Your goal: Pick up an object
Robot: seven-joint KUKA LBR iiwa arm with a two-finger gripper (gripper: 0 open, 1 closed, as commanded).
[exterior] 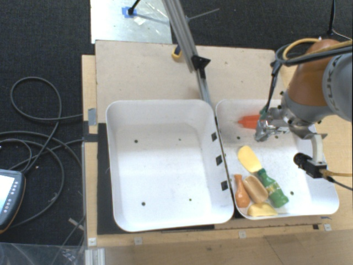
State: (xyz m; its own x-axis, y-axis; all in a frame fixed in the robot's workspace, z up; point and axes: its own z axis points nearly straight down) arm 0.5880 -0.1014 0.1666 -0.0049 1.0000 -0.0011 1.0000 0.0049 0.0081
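My gripper (263, 131) hangs low over the far part of the right bin (322, 195), under the grey and orange arm (317, 84). A red-orange object (248, 121) lies just left of the gripper, touching or nearly touching it. Nearer the front of this bin lie a yellow piece (249, 159), a green bottle (273, 189), a tan bun-like piece (255, 187), an orange carrot-like piece (241, 191) and a second yellow piece (262, 209).
The left bin (160, 164) sits beside the right one, sharing a middle wall. A slanted metal pole (185, 32) crosses the back of the bench. Cables and a tablet (8, 195) lie on the floor at left.
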